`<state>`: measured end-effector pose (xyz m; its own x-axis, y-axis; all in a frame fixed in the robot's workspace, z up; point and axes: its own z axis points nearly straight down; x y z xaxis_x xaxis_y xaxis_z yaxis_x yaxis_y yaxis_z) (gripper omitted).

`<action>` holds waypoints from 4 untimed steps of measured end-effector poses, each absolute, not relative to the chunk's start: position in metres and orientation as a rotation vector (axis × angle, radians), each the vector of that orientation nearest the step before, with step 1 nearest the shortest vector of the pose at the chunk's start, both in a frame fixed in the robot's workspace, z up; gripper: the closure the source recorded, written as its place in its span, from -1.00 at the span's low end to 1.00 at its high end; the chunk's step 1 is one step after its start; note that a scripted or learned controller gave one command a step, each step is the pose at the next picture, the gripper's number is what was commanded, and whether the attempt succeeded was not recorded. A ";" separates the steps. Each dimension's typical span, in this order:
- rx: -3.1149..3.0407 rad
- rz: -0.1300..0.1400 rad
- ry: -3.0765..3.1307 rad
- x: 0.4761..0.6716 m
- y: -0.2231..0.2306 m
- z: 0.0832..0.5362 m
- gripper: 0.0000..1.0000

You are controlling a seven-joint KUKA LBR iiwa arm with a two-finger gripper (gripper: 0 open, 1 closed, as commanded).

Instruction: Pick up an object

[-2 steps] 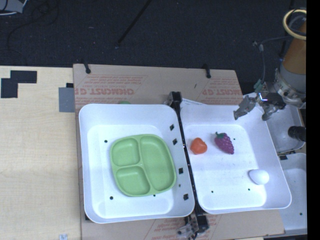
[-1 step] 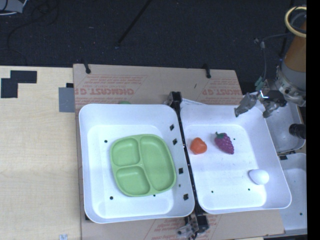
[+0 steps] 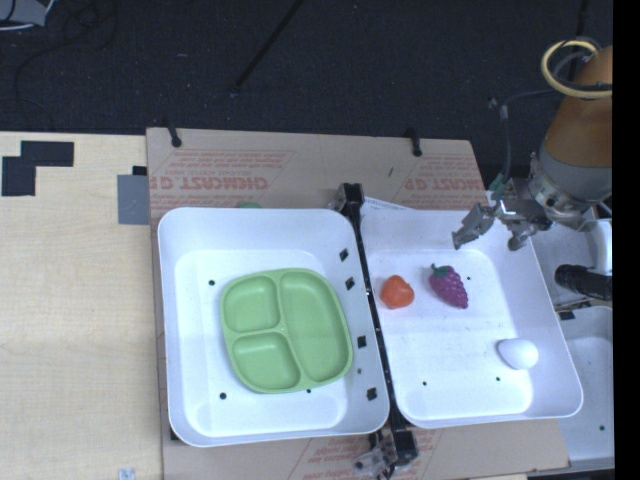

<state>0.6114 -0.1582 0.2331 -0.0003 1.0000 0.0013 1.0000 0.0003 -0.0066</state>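
The right bin [image 3: 470, 398] holds a small orange-red fruit [image 3: 397, 292], a purple bunch of grapes [image 3: 449, 285] just right of it, and a white egg-shaped object [image 3: 518, 353] near the bin's right wall. My gripper [image 3: 496, 226] hangs over the bin's far right corner, up and to the right of the grapes. Its fingers are spread apart with nothing between them. The arm's orange band rises behind it at the view's right edge.
The left bin [image 3: 190, 268] carries a green tray [image 3: 286, 329] with three compartments. A black divider clip strip runs between the bins. Cardboard lies under both bins, with wooden bench to the left and dark floor with cables at the back.
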 end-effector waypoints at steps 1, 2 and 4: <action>-2.217 0.006 -2.217 0.602 -0.157 0.185 -1.00; -2.216 0.006 -2.218 0.608 -0.155 0.124 -1.00; -2.222 -0.003 -2.225 0.618 -0.150 0.189 1.00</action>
<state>0.6176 -0.1498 0.1892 -0.0016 1.0000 -0.0005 1.0000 0.0016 0.0032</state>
